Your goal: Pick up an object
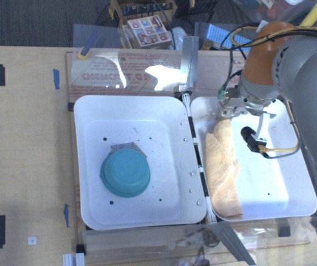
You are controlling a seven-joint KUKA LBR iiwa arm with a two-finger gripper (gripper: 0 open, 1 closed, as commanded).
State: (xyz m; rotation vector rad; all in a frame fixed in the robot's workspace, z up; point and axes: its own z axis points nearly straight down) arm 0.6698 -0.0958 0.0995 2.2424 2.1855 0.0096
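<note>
A teal upside-down bowl [126, 172] sits in the left bin [92, 115], toward its lower left, partly over a small grey patch [126, 147]. A long tan sponge-like cloth [224, 168] lies along the left wall of the right bin [300, 201]. The gripper [230, 111] hangs under the orange-banded wrist at the right bin's top left corner, just above the cloth's upper end. The wrist body hides the fingers.
A metal divider [197, 154] separates the two bins. A clear plastic panel [125, 73] stands behind the left bin. The arm's grey body [308, 65] overhangs the right bin's far right side, with a black cable [255, 140] dangling into the bin.
</note>
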